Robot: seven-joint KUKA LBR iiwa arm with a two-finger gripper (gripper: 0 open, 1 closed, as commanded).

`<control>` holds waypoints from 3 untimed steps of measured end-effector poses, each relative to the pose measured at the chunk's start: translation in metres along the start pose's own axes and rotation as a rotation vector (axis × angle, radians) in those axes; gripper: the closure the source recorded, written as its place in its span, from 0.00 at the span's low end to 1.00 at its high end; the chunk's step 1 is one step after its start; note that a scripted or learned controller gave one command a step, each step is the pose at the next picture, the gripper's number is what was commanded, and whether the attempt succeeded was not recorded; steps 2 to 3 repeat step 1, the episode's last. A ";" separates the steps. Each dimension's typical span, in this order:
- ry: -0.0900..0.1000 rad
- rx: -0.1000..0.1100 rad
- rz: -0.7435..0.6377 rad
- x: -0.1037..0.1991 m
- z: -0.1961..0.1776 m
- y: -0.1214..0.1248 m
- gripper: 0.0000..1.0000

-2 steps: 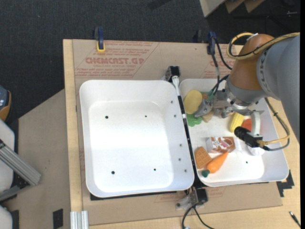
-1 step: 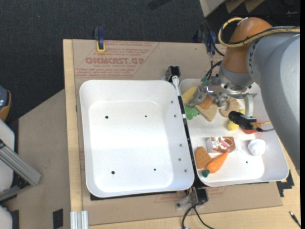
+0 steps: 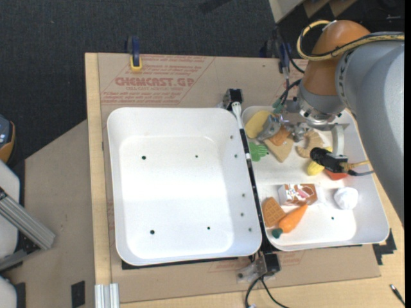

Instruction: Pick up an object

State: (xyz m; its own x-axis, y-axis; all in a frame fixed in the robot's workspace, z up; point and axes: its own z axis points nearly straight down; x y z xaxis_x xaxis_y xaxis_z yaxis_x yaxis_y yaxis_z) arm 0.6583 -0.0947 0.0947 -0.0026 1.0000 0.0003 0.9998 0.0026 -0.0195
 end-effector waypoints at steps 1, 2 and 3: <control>-0.001 -0.033 -0.001 0.025 -0.133 0.008 1.00; -0.001 -0.033 -0.001 0.025 -0.133 0.008 1.00; -0.001 -0.033 -0.001 0.025 -0.133 0.008 1.00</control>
